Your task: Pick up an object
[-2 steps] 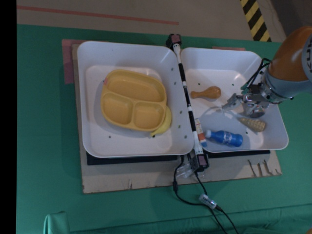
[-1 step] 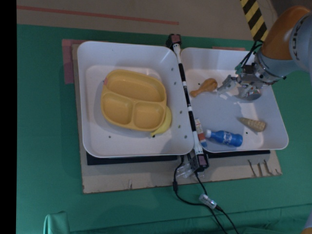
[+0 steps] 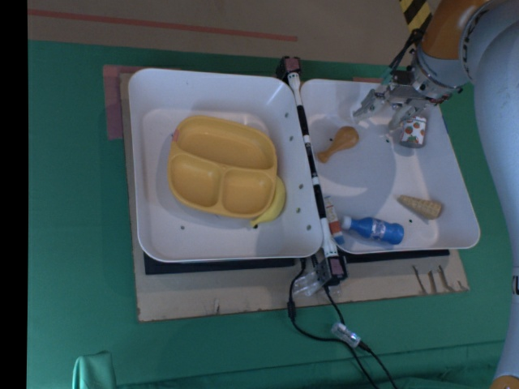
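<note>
Two bins (image 3: 215,83) lay side by side. Over the right one, the gripper (image 3: 389,110) hung with fingers spread, grasping nothing, beside a cup (image 3: 413,132).

The grey arm (image 3: 495,71) slants in from the upper right, its orange band (image 3: 458,10) above the wrist. The gripper (image 3: 388,108) points down-left, its fingers apparently spread apart.
</note>
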`<state>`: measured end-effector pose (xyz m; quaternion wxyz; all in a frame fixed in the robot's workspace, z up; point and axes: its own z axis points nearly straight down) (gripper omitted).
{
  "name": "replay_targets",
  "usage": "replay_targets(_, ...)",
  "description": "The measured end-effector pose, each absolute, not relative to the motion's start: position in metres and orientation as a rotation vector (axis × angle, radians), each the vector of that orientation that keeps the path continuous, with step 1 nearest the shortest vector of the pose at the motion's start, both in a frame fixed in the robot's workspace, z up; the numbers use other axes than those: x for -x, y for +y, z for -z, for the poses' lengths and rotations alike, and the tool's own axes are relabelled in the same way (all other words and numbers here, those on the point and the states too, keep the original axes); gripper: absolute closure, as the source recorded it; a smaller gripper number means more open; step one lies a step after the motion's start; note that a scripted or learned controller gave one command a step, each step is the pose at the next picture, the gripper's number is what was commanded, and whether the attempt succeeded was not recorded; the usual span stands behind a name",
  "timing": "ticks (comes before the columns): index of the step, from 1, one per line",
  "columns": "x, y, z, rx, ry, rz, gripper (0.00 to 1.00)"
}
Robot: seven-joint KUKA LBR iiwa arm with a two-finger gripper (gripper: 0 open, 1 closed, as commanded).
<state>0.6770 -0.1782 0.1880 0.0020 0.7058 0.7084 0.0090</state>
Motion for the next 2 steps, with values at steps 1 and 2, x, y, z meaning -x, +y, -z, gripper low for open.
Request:
replay_targets(1, -0.642, -0.135, -0.188, -2.212, 2.205, -0.01, 0.0)
replay_targets(2, -0.626, -0.135, -0.188, -2.213, 2.202, -0.008, 0.0)
